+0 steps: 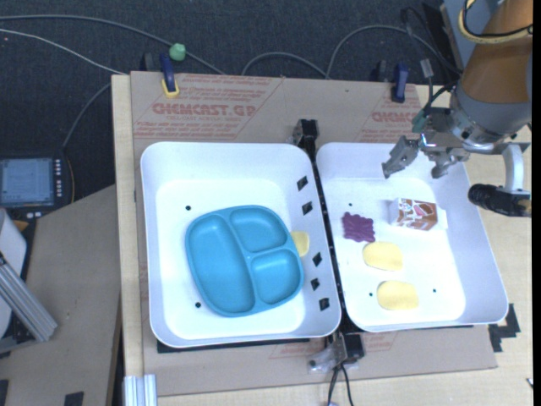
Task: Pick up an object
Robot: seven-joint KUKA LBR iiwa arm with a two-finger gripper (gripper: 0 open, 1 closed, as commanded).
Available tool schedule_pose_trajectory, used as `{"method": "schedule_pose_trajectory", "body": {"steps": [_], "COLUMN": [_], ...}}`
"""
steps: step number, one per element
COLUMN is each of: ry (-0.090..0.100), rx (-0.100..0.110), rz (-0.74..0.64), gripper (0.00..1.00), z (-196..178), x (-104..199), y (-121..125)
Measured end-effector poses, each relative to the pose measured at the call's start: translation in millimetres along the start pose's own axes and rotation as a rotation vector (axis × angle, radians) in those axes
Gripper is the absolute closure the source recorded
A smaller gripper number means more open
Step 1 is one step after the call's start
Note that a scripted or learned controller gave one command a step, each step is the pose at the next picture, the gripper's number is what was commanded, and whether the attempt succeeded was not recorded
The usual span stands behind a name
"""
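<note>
Over on the far left, at nine o'clock, a small monitor [30, 182] glows beside the tabletop [127, 227]. Up at eleven o'clock a blue clamp [170, 83] with a green knob [177, 52] above it pins the printed board down.

Now the left bin [161, 167], and it carries a blue divided tray [244, 259], three compartments, sitting at the middle of the bin and tilted a little. Just at the tray's three o'clock edge, a small yellow piece [300, 243] peeks out, touching or partly tucked under the tray; which, I cannot tell.

Across the black divider into the right bin [482, 252]. Four candidates here! A purple grape cluster [357, 226] sits at nine o'clock in this bin. Right beside it, toward three o'clock, lies a small brown-and-white packet [414, 214]. Below the grapes, at five o'clock from them, a pale yellow lump [383, 256], and farther down at six o'clock of the bin, a second yellow lump [396, 294]. All four rest on the bin floor, apart from each other.

And the hand [416, 161] hangs over the bin's twelve o'clock end, fingers spread apart, nothing between them. It is above the packet and apart from it. The grey arm with its orange band [499, 57] comes in from two o'clock.
</note>
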State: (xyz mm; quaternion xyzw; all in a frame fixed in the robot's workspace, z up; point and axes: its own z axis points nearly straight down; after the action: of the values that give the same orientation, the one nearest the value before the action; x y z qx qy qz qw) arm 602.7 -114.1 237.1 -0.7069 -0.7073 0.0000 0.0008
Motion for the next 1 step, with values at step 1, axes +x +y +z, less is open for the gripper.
{"method": "schedule_pose_trajectory", "body": {"steps": [1], "ry": [0.001], "rx": [0.004], "rz": [-0.001], "gripper": [0.00], "z": [54.5], "x": [7.3], "y": [7.1]}}
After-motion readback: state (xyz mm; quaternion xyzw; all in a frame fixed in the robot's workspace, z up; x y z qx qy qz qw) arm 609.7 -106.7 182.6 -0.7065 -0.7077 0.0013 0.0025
